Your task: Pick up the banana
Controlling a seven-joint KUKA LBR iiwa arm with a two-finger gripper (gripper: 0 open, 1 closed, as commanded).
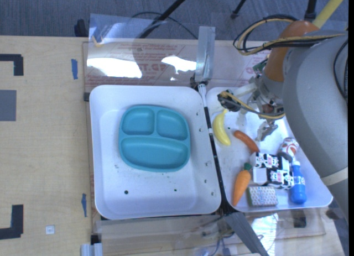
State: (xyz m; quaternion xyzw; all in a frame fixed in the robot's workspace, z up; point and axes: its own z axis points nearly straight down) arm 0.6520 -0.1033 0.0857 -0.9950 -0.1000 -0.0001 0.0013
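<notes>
The yellow banana (221, 129) lies in the right bin (321, 194), close to its left wall and near the far end, running roughly front to back. My gripper (264, 123) hangs over the far part of that bin, to the right of the banana and apart from it. Nothing shows between it and the banana except bare bin floor. The grey arm with its orange band (282, 56) comes in from the right and hides the bin's far right corner.
The right bin also holds an orange-red sausage-like piece (246, 140), a carrot (240, 186), a cow-patterned box (272, 170), a blue bottle (297, 186), a speckled sponge (262, 196) and a red-white ball (289, 148). A blue divided plate (155, 139) rests in the left bin (110, 194).
</notes>
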